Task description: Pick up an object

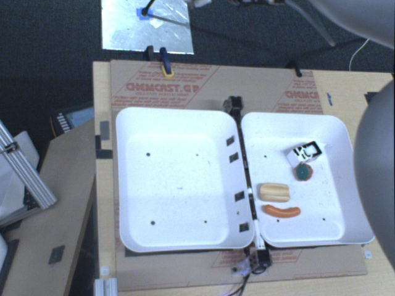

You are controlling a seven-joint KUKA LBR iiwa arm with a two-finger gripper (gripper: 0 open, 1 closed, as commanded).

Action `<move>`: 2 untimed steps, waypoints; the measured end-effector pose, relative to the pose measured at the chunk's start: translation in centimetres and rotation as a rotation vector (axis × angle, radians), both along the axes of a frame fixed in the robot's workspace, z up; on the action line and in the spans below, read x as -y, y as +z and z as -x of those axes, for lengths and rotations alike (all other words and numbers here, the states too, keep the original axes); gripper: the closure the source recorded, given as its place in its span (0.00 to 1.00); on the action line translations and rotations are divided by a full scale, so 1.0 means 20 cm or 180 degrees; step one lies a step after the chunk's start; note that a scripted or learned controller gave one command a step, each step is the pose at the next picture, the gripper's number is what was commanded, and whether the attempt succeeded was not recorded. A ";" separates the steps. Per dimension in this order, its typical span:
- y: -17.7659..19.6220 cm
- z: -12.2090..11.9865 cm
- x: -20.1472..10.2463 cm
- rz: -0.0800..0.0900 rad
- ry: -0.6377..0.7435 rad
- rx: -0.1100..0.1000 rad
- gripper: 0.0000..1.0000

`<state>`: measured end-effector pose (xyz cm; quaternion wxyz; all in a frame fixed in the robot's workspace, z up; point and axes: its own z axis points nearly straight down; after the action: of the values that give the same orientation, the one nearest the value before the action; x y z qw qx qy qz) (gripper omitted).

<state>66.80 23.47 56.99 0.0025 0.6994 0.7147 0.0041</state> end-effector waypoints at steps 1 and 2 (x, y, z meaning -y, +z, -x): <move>0.06 0.00 0.00 -0.0001 0.0016 0.0006 1.00; 0.11 0.00 0.00 -0.0002 0.0031 0.0014 1.00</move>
<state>66.78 23.50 59.24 0.0037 0.6959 0.7181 0.0059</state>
